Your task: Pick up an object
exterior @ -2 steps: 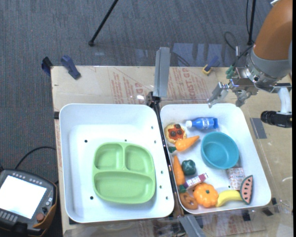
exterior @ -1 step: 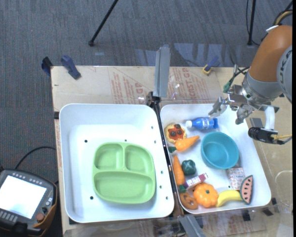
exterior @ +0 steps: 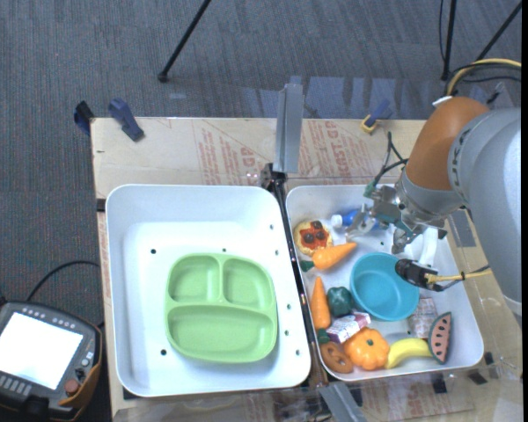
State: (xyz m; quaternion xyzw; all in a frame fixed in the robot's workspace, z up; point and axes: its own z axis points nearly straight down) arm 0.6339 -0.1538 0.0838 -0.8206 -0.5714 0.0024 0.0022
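1. Camera view: the claw [exterior: 383,221] hangs over the far part of the right bin [exterior: 469,310], above small items that are hard to make out; whether it is spread or pressed together cannot be told, and nothing is visibly pinched.
2. Nearest it, a carrot [exterior: 334,255] lies with its long axis slanting across the bin, tip toward the blue bowl [exterior: 384,287], thick end beside a pizza-slice toy [exterior: 313,235].
3. A second carrot [exterior: 319,301] lies lengthwise along the bin's left wall, touching a dark green vegetable [exterior: 340,301].
4. The near end holds a pretzel [exterior: 336,356], a small pumpkin [exterior: 367,348], a banana [exterior: 407,351], a watermelon slice [exterior: 440,337] and a pink-and-white packet [exterior: 348,328].
5. The left bin [exterior: 128,236] holds a green divided plate [exterior: 221,308], lying flat.
6. Both bins sit on the surface [exterior: 185,152]; the arm's grey body hides the right bin's far right corner.
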